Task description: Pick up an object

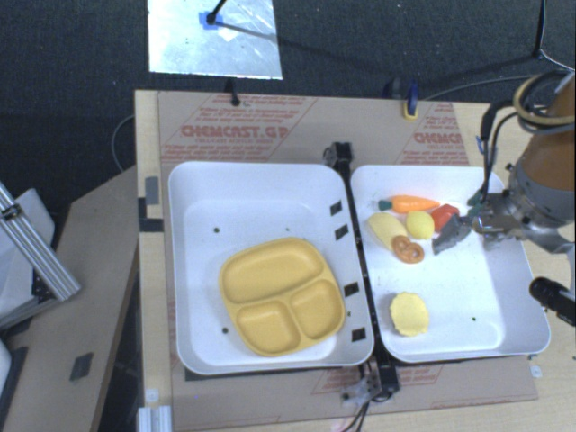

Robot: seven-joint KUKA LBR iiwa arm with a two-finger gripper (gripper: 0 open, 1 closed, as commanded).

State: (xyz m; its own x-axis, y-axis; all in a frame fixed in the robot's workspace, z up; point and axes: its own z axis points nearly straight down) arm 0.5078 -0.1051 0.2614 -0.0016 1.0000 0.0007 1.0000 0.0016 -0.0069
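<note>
Clutter sits in the back-left part of the right bin: a toy carrot lies furthest back, with a red piece just to its right. Beside them are a round yellow fruit, a pale yellow oblong piece and an orange-red slice. These 5 pieces crowd together, most of them touching or nearly so. A flat yellow piece lies apart from them, near the front of the same bin, with bare white floor around it.

The gripper hangs low over the right bin, just beside the red piece and the round yellow fruit. Its dark tip points left toward the cluster. Nothing shows between its fingers, and I cannot tell how wide they stand.

The left bin holds 1 yellow tray with 3 compartments. A row of dark clips runs along the divide between the 2 bins.
</note>
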